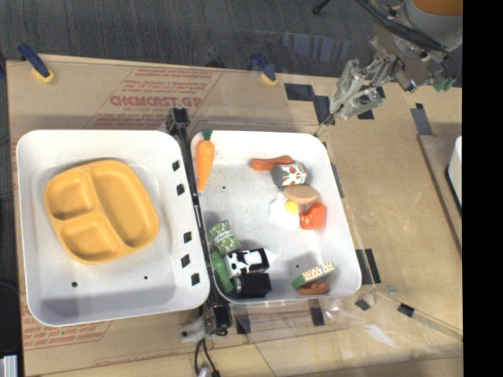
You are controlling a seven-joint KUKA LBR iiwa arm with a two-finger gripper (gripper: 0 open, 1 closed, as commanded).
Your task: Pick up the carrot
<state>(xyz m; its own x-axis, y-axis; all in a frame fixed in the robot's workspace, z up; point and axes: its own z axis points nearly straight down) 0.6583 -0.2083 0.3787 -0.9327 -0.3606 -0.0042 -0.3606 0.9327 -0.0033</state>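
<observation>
Camera view: claw (346,103) at two o'clock, above bare worktop (393,187) just beyond the right bin's far corner, tips pointing down-left; too small and blurred to tell how far apart, nothing seen between them. Grey arm (413,22) with orange band rising to one o'clock. Right bin (259,144) at centre, carrot (204,160) along its eleven o'clock edge, green top away, apart from the other items. Toward three o'clock in that bin: orange sausage (269,163), small printed can (291,175), then a red piece (313,216). At six o'clock: green packet (223,236), black-and-white toy (250,262), hot dog (314,277). Left bin (31,234) at nine o'clock, yellow divided plate (100,210) inside.
</observation>
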